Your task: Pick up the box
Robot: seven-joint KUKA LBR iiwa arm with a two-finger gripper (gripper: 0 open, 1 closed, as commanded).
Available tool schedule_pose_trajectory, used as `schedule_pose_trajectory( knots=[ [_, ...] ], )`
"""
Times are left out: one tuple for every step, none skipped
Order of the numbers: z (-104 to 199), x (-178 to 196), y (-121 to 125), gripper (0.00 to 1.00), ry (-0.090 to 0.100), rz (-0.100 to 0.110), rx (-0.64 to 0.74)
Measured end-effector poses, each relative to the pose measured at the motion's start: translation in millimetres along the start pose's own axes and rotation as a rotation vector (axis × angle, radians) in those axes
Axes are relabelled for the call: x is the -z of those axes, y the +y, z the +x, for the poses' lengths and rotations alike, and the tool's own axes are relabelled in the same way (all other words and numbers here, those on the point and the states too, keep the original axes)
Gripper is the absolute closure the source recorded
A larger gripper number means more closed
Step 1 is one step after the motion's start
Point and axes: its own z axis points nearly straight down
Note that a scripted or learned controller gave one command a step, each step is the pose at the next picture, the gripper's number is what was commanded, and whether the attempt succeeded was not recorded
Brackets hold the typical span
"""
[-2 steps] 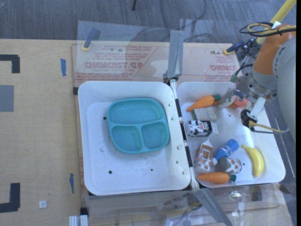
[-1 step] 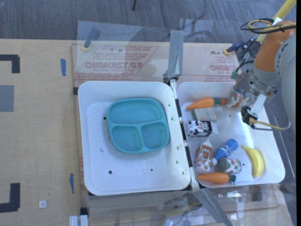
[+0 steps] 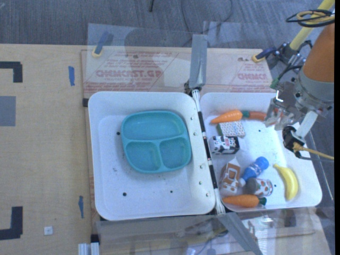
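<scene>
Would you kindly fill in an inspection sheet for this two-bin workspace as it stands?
Surface: wooden bench bearing left bin and right bin.
Job's things: several small boxes in right bin, e.g. brown-and-white box; which is meant, cannot tell.
Clutter: teal divided plate in left bin; carrots, banana, blue bottle in right bin.
Grippers: gripper above right bin's far right side.
Cables: yellow cable by gripper.
Surroundings: grey carpet.

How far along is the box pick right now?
Early stage. Done: the gripper has reached the upper right of the right bin, above the carrots and boxes. In hand: nothing visible between its fingers. Left: the orange-and-white box lies low in the bin beside the blue bottle, apart from the gripper; descending, grasping and lifting all remain.
</scene>
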Motion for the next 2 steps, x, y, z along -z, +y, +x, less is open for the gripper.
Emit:
schedule_pose_trajectory(
  knots=[
    [-36, 30, -56, 1.00, 0.000, 0.000, 0.133],
    [-50, -30, -82, 1.00, 0.000, 0.000, 0.042]
  ],
)
